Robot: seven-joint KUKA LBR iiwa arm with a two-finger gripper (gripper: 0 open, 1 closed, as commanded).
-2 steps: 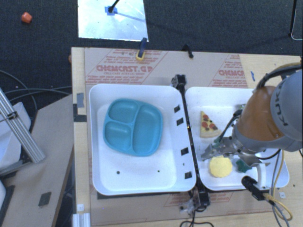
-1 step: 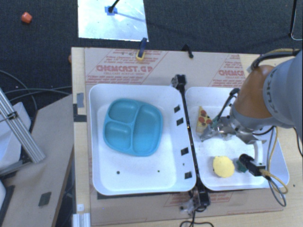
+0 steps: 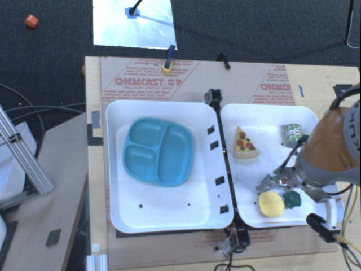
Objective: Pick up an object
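Two shallow white bins sit side by side on a board printed with red lettering. The left bin (image 3: pixel 169 109) holds a blue divided plate (image 3: pixel 159 152), which lies flat a little left of the bin's middle, its three compartments facing up. The right bin (image 3: pixel 271 110) holds four small things. A toy pizza slice (image 3: pixel 245 144) lies in the far left part of that bin, near the divider between the bins. A small green-and-white can (image 3: pixel 293 132) rests at the far right, close to the bin's wall. A yellow lemon-like toy (image 3: pixel 272 204) lies at the near edge, and a dark green toy (image 3: pixel 292 199), too small to name with certainty, sits just beside it on the right, touching or nearly touching it.

The grey arm with its orange band (image 3: pixel 338 145) reaches in from the right over the right bin. The gripper (image 3: pixel 273 180) hangs low just above and beyond the yellow toy, its metal fingers (image 3: pixel 265 183) pointing left and toward the bin floor. Nothing is visibly between them, and I cannot tell how far apart they stand. The pizza slice lies well apart from the gripper.
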